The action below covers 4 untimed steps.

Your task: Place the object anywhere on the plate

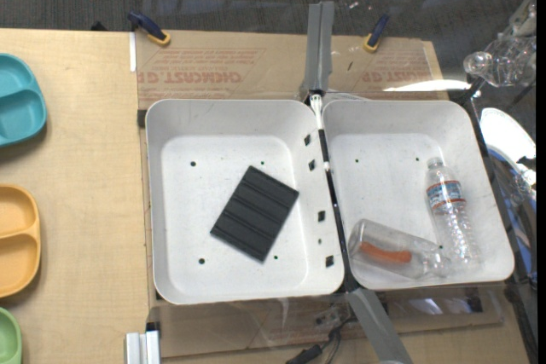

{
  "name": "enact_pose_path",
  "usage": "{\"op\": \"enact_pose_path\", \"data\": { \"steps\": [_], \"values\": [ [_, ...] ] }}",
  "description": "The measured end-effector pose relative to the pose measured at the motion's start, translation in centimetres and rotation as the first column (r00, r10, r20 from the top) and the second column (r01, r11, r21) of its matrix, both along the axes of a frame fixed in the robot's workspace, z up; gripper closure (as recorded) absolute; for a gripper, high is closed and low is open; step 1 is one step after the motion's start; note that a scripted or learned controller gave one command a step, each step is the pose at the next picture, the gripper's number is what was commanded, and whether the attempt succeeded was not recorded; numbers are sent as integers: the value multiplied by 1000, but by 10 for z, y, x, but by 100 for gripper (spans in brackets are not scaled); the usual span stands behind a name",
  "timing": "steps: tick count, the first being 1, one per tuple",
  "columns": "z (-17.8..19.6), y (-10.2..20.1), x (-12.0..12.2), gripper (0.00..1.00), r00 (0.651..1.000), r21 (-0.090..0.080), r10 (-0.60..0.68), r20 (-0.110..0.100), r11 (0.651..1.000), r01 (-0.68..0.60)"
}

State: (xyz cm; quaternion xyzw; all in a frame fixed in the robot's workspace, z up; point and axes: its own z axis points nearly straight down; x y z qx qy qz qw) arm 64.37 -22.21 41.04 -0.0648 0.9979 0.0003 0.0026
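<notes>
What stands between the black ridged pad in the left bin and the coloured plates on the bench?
Only the raised wall of the left bin separates the black pad from the teal plate, orange plate and green plate. The pad would need lifting over it.

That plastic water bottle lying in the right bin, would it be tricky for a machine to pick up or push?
Probably a bit. The water bottle lies on its side, so a sideways push would likely roll it. It looks clear and mostly empty, so it is likely light and its thin walls may dent when squeezed. The smooth plastic could slip. Its base lies close to the clear container, which may crowd a grasp.
</notes>
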Motion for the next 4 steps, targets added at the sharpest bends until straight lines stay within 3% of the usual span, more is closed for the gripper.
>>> {"op": "enact_pose_path", "data": {
  "steps": [1,2,3,4],
  "values": [
    [19,0,10,100,1000,0,-22,0,1000,22],
    [11,0,17,100,998,1,-69,-2,998,69],
    [21,0,17,100,1000,0,4,-1,1000,-4],
    [15,0,16,100,1000,1,-28,-3,1000,28]
  ]
}}
